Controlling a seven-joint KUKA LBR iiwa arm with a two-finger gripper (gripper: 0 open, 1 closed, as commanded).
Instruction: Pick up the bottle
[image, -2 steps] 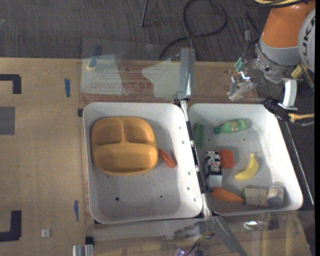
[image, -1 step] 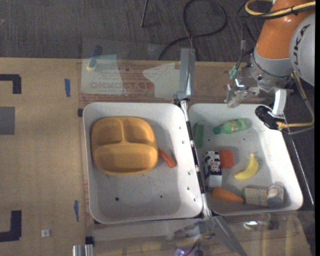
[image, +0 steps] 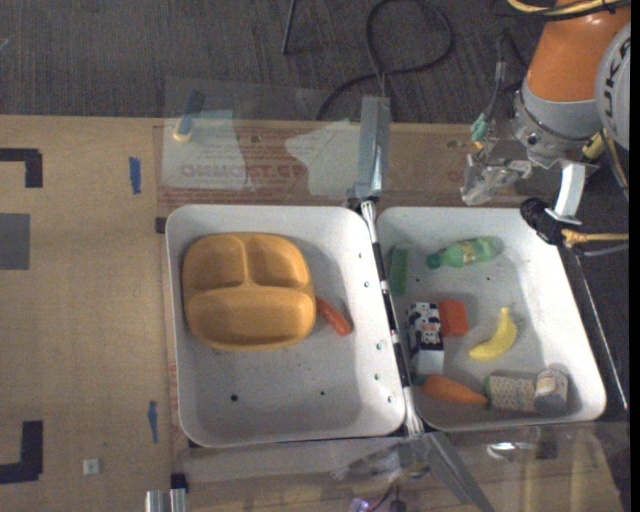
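We are looking down on two white bins sitting side by side on the desk. In the left bin an orange divided plate is lying with a small carrot touching its right edge. In the right bin the bottle is lying on its side near the far wall, beside a banana, a cow-patterned carton and another carrot. The gripper is hanging above the right bin's far rim, apart from the bottle.
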